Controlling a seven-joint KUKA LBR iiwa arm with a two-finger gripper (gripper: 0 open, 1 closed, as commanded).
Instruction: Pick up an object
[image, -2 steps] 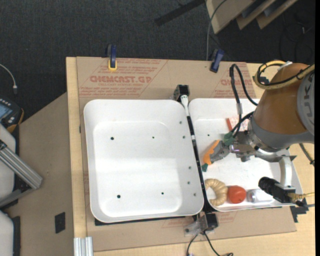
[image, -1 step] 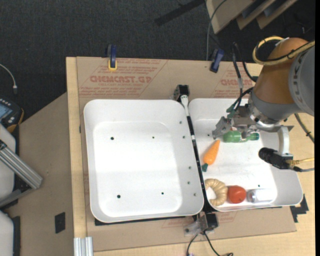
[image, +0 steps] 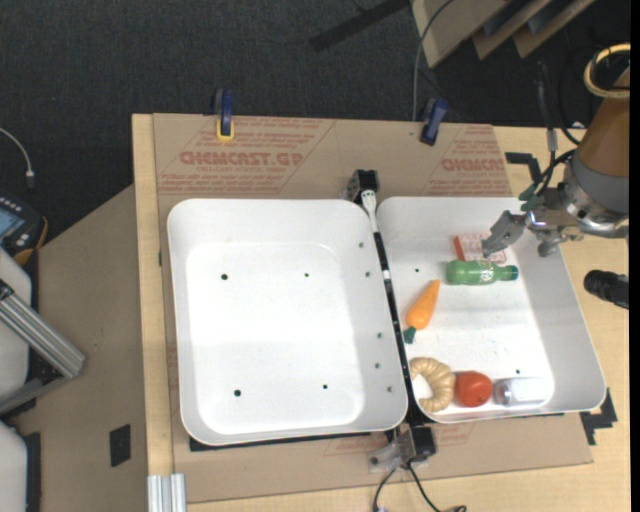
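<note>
We see the end effector (image: 503, 236) hovering just above the green bottle (image: 480, 272) near the right bin's (image: 560, 330) far edge; its grip we cannot tell. Cardboard (image: 240, 157) reads "CHEMCAST".

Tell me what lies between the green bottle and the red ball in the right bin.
In the camera view, only bare white bin floor lies between the green bottle and the red ball; the carrot sits off to the left.

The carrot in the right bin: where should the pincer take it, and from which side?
Probably from above, across the middle of the carrot, closing over its narrow width. It lies flat and slanted, near the bin wall but apart from the green bottle.
</note>
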